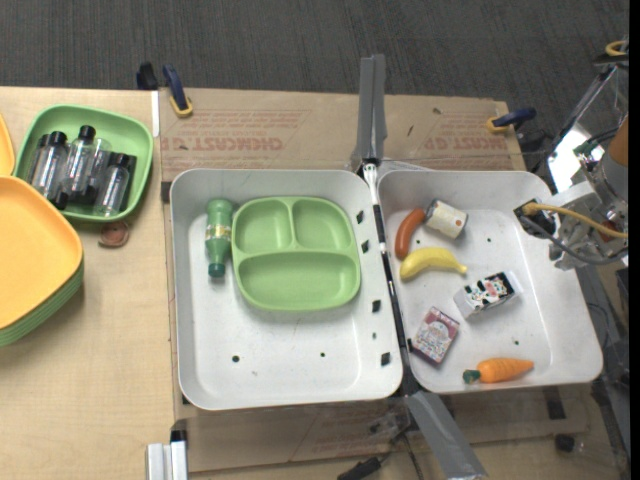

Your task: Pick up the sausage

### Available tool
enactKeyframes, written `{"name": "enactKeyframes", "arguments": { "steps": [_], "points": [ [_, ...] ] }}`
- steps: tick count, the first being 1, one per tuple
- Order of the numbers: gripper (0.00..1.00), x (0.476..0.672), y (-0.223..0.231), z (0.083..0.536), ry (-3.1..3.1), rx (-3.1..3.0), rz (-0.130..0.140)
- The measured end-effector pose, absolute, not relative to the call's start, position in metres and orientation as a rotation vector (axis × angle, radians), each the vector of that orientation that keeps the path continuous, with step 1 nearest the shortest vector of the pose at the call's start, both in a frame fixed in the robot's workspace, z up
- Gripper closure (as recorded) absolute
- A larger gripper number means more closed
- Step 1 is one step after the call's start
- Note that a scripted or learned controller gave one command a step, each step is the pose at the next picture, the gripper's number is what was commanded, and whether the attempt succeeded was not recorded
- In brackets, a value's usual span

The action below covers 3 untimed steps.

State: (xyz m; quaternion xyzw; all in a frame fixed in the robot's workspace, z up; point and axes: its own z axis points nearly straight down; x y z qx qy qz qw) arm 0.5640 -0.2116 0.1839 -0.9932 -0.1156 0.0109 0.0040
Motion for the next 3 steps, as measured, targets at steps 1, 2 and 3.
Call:
{"name": "enactKeyframes", "arguments": {
  "steps": [1,2,3],
  "points": [
    [1.00,0.563,-0.213,0.192,-0.363,-3.111,0.040],
    [1.00,0.563,-0.214,0.199,-0.363,-3.110,0.045],
    [1.00,0.562,-0.215,0.207,-0.364,-3.109,0.050]
  ]
}}
